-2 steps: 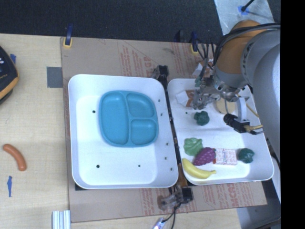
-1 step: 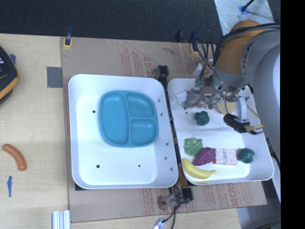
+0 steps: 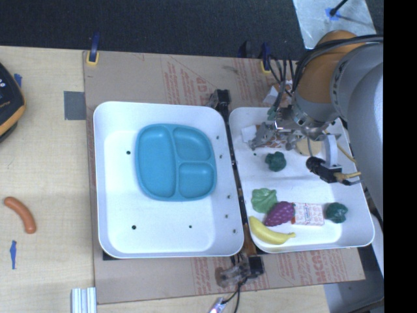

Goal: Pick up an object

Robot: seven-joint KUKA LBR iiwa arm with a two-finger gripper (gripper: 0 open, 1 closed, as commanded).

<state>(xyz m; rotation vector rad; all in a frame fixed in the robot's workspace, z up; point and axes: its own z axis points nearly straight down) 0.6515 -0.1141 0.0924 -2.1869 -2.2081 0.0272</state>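
My gripper (image 3: 266, 137) hangs low over the back of the right bin (image 3: 352, 243), its metal fingers pointing left. Just in front of it lies a dark green broccoli piece (image 3: 276, 161), apart from the fingertips. Along the bin's front lie a light green lettuce piece (image 3: 263, 199), purple grapes (image 3: 281, 213), a yellow banana (image 3: 271, 234), a small pink-and-white box (image 3: 309, 214) and another dark green piece (image 3: 336, 211). I see nothing held between the fingers.
The left bin (image 3: 111, 233) holds a blue divided plate (image 3: 175, 161). An orange sausage toy (image 3: 21, 214) lies on the bench at the far left. A black-and-yellow device (image 3: 8, 100) sits at the left edge. Cables run behind the right bin.
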